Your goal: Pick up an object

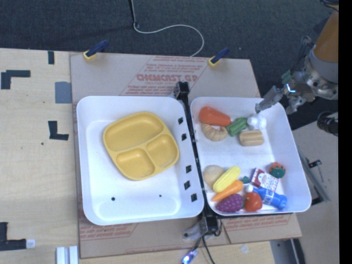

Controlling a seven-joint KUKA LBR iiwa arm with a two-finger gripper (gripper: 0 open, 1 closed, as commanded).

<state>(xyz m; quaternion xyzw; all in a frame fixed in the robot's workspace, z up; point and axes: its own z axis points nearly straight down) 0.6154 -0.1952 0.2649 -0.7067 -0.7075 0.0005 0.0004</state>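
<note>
The tool (268, 100), empty with fingers slightly parted, hovers at the right white bin's (294, 147) far rim; a small white ball (256, 122) lies just below it, touching a tan bread roll (251, 138).

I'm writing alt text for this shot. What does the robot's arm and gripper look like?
The arm has an orange band above a silvery grey metal wrist. The gripper is slim and grey, tapering to narrow fingers, with a small blue-green spot near its base.

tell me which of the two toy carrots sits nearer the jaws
The larger carrot at the right bin's far-left corner, beside the croissant; the smaller carrot lies near the corn.
</note>
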